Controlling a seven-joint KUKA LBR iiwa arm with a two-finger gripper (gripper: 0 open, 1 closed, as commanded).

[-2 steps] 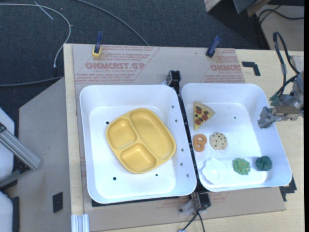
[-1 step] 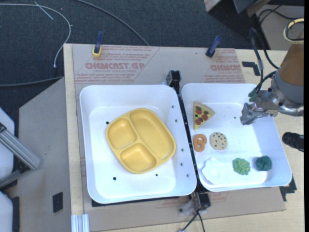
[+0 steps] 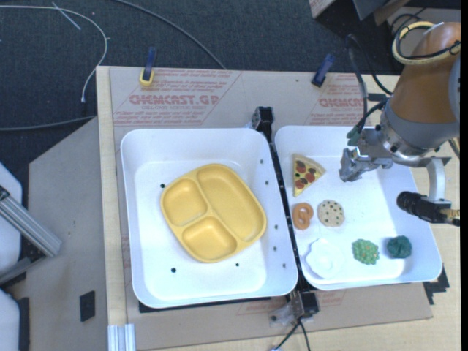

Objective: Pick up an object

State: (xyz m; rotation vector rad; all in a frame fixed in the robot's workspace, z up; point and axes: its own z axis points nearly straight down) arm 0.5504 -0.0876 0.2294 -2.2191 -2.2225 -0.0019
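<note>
The right bin (image 3: 382, 205) holds several small toy foods. A pizza slice (image 3: 304, 172) lies at its far left, with a ringed donut (image 3: 303, 215) and a chocolate-chip cookie (image 3: 330, 213) just below it. Along the near edge sit a white piece (image 3: 320, 257), a light green broccoli (image 3: 365, 251) and a dark green lump (image 3: 399, 247). My gripper (image 3: 354, 168) hangs over the bin's upper middle, to the right of the pizza slice and above the cookie. Nothing shows in its grasp.
A yellow divided plate (image 3: 212, 210) lies in the left bin (image 3: 142, 196). A black clip (image 3: 262, 117) joins the bins at the far edge. Blue clamps (image 3: 148, 68) (image 3: 322, 72) hold the cardboard base. A black cylinder (image 3: 420, 207) juts from the arm over the right bin.
</note>
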